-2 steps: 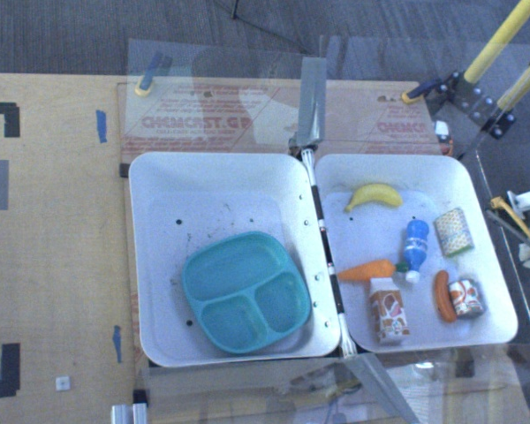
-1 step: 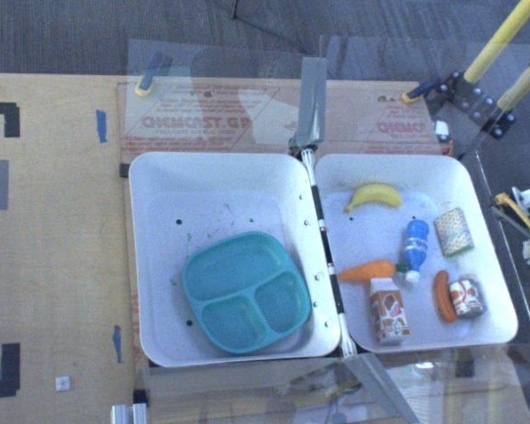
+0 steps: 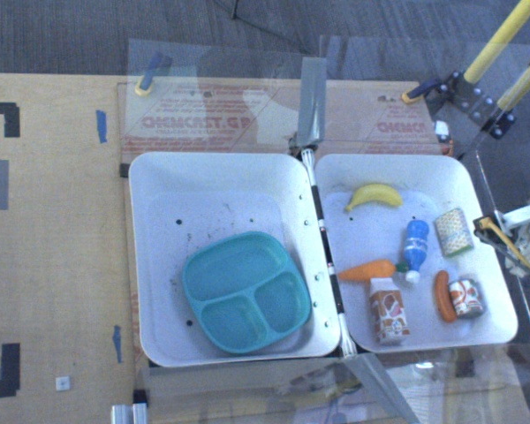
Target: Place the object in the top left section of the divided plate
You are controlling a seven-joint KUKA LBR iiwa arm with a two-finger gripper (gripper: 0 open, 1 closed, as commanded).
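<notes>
No item has been placed: the divided plate (image 3: 246, 291) in the left bin (image 3: 159, 201) holds nothing, and banana (image 3: 374, 196), carrot (image 3: 366, 271) and bottle (image 3: 414, 249) lie in the right bin (image 3: 477, 193).

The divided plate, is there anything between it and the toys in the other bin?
Only the two bins' adjoining walls separate the teal divided plate from the carrot, banana and the rest. All three plate sections look bare.

Blue tape strips (image 3: 101, 126) and black corner marks (image 3: 6, 117) sit on the wooden bench (image 3: 53, 237).
</notes>
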